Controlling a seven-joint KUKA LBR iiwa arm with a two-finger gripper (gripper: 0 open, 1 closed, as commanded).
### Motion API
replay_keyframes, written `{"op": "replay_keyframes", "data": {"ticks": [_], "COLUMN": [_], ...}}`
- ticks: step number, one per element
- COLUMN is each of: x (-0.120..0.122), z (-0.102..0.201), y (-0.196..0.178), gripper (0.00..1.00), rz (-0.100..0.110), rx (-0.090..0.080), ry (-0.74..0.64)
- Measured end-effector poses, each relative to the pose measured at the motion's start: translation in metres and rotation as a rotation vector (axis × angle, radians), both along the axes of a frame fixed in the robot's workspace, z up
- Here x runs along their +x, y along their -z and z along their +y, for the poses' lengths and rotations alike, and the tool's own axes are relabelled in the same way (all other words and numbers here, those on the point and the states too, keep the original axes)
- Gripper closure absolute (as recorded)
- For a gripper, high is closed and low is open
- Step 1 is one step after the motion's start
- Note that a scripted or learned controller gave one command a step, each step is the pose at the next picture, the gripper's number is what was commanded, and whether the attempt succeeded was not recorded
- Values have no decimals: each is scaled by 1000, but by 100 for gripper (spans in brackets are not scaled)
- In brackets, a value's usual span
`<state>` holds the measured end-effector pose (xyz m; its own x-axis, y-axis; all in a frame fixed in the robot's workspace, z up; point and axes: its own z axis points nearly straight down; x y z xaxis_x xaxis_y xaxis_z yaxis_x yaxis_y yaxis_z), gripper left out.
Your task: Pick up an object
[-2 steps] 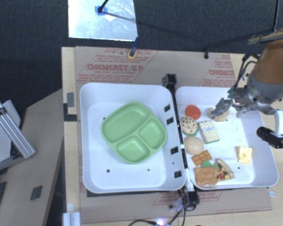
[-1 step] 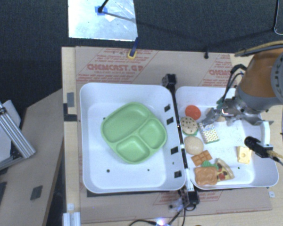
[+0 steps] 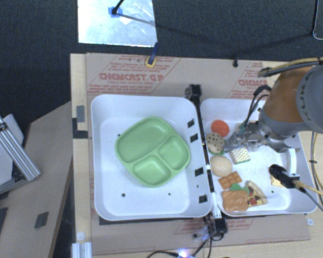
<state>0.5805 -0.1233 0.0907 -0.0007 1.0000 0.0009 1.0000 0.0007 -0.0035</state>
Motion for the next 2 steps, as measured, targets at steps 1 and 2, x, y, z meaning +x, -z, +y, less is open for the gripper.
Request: {"op": "replay_keyframes", "data": {"ticks": [1,2], "x": [1,3], "z": [-1,-2], "y": [-14,-57], "gripper": [100,100], "rz": [-6,-9], "rx": [-1,-2], "ry": [1,-3]}}
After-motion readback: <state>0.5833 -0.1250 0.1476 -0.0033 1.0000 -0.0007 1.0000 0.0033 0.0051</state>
